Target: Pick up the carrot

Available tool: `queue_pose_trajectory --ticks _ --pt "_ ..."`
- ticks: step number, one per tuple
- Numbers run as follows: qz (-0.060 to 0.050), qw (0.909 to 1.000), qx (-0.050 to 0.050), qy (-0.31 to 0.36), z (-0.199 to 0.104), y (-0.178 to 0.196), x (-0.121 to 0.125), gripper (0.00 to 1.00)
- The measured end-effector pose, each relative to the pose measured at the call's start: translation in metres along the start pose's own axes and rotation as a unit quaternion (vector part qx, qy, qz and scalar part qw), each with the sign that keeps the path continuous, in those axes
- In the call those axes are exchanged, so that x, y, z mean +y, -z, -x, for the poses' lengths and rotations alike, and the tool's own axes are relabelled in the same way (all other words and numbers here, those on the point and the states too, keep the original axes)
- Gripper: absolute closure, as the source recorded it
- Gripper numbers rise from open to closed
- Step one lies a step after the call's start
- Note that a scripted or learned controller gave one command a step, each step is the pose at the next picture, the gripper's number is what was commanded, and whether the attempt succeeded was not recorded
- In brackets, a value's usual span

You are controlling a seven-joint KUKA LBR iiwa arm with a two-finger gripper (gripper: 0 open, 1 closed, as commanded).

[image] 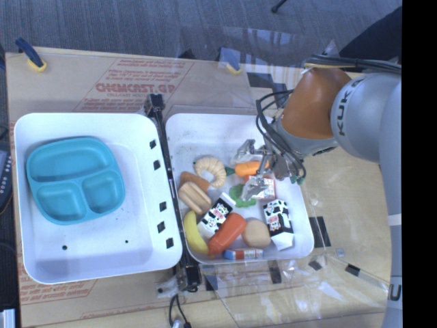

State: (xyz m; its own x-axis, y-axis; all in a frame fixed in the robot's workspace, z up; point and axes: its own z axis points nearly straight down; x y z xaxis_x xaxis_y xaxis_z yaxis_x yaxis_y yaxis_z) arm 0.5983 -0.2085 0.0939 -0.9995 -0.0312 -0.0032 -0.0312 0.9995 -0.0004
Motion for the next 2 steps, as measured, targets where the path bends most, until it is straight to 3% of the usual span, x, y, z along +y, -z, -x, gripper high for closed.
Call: queue_pose_trajectory --ticks 1,2 --pt "0.0 0.9998 -0.002 0.021 0.061 0.001 -0.003 0.0" --pt "-0.001 0.9997 -0.004 0.023 0.064 0.014 -0.002 1.0"
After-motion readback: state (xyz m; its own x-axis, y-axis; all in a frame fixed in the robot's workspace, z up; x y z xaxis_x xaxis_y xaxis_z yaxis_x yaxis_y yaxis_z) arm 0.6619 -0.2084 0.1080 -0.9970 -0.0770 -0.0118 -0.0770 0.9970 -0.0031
